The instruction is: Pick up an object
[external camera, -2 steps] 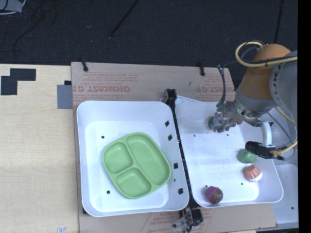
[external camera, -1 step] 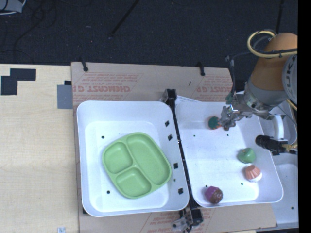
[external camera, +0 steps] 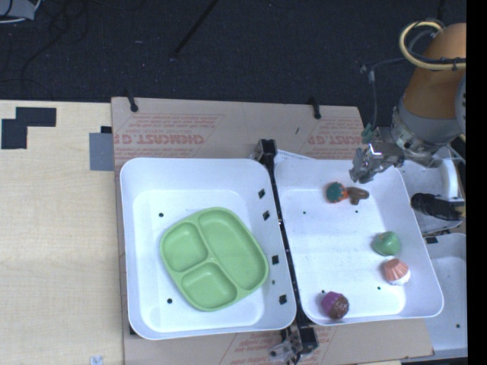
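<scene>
The right bin [external camera: 342, 242] holds several small objects. A teal ball with a brown piece beside it [external camera: 335, 193] lies near the bin's far side. A green lump [external camera: 386, 243] and a pink-and-white cupcake-like toy [external camera: 395, 271] sit near the right wall. A purple ball [external camera: 334, 304] rests at the near edge. My gripper [external camera: 365, 166] hangs above the far right part of this bin, just up and right of the teal ball, with nothing seen between its fingers.
The left bin [external camera: 144, 204] carries a green divided plate [external camera: 214, 258]. A black divider [external camera: 275, 226] runs between the bins. The arm with its orange band [external camera: 435, 67] comes in from the upper right. Cardboard lies under both bins.
</scene>
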Controlling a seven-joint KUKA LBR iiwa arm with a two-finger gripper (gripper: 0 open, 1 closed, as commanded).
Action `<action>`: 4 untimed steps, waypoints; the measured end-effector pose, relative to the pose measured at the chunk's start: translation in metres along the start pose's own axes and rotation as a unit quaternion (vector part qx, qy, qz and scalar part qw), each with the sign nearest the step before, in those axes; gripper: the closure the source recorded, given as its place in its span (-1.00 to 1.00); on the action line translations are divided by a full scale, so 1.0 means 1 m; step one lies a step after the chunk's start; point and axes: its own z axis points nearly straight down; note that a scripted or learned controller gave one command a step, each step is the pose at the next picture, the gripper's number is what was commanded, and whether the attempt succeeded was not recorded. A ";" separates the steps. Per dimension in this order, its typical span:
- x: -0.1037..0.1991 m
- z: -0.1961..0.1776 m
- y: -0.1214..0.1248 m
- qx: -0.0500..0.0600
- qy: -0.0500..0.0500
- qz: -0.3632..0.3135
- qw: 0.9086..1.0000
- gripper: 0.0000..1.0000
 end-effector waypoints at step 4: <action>0.169 0.000 -0.039 0.004 0.001 -0.001 1.000 1.00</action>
